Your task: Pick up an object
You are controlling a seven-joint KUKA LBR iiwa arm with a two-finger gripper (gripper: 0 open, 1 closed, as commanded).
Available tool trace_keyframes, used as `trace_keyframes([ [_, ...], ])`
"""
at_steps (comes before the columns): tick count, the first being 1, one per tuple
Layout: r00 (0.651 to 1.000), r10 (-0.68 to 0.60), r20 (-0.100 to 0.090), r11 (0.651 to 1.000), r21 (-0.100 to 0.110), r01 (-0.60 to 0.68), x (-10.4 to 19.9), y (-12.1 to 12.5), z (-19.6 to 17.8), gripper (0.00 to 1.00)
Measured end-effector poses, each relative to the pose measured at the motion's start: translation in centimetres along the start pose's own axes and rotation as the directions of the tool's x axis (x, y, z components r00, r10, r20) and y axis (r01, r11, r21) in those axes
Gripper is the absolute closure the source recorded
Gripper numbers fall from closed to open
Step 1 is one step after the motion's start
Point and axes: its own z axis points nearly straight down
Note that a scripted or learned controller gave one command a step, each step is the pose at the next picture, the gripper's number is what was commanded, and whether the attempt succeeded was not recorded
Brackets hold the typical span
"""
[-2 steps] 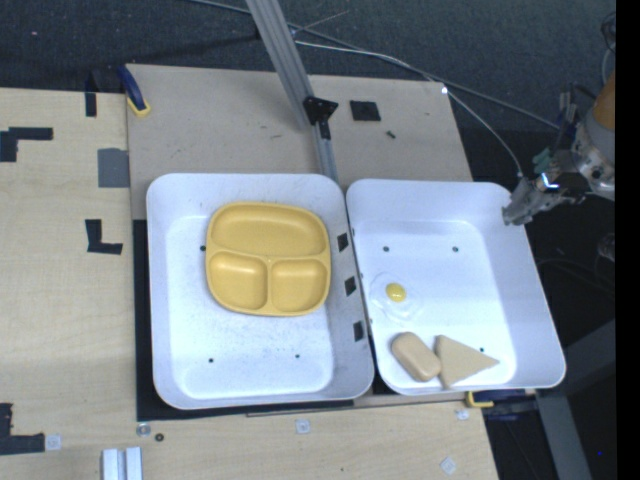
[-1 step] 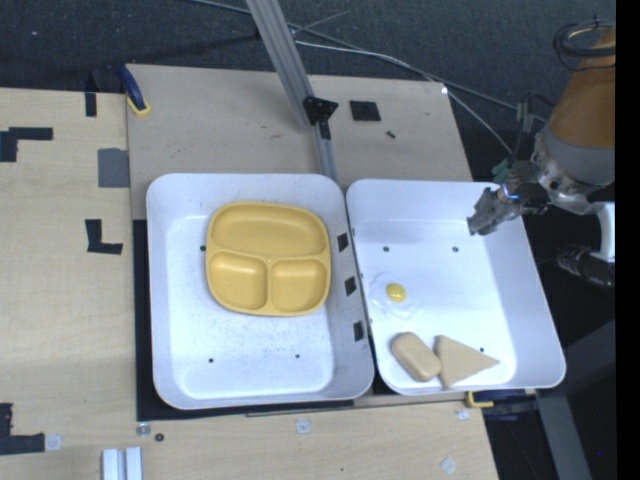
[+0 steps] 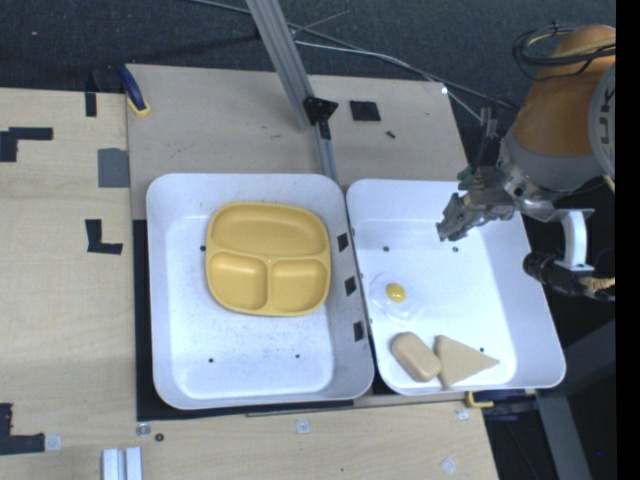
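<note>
I had the gripper [image 3: 452, 230] over the right bin [image 3: 520, 298], above the egg [image 3: 395, 292]; its grip I couldn't tell. The egg lay mid-bin, looked soft and slippery; I'd pinch its yolk sides.

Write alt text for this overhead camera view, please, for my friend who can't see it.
A robot arm's gripper hovers over the right white bin, which holds a small yellow ball, a tan oblong piece and a tan wedge near its front edge. The left white bin holds a yellow divided plate.
</note>
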Motion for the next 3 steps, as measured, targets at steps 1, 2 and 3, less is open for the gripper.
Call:
trace_keyframes([
  [1,1.000,-0.002,-0.001,1.000,-0.001,0.002,5.7,0.7,-0.3,1.00],
  [2,1.000,0.000,0.001,1.000,0.002,0.000,11.0,0.8,1.6,1.00],
  [3,1.000,-0.001,0.000,1.000,0.002,0.001,16.7,1.2,3.0,1.00],
])
